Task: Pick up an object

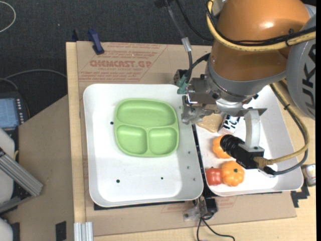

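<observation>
Right bin (281, 186), lower right of frame: orange pumpkin (232, 173) touching a red piece (214, 175), an orange fruit (218, 147) just above, a tan piece (211, 123) and a black-and-white item (231, 122) higher, partly under the arm. Gripper (193, 109) over that bin's upper-left corner, near the tan piece; clenched or released cannot be told. Left bin (100, 177): one green divided plate (147, 127).

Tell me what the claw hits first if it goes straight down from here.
Likely the tan wedge just below the claw, near the left wall of the right bin. Depth is unclear, so it may meet bare floor instead.
</observation>
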Controlling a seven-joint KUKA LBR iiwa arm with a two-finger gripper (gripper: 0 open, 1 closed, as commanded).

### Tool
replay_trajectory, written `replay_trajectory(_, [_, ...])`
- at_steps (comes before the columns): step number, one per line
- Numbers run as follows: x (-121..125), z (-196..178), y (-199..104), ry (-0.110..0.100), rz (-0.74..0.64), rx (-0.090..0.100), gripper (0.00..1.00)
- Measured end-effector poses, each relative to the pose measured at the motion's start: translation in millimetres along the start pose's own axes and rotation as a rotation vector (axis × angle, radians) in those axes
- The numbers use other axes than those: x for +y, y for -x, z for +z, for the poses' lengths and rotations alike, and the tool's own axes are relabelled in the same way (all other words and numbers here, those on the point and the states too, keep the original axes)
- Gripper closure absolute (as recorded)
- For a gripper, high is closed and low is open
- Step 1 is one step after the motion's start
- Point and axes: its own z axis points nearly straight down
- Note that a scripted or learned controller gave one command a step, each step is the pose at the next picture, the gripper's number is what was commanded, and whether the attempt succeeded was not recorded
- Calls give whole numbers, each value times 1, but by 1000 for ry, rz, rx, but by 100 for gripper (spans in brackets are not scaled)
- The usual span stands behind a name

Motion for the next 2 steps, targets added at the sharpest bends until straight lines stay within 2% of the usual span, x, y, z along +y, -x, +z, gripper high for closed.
replay_trajectory(1, [0,-11,-4,3,-9,2,100])
replay_trajectory(2, [0,-53,-53,9,-14,5,100])
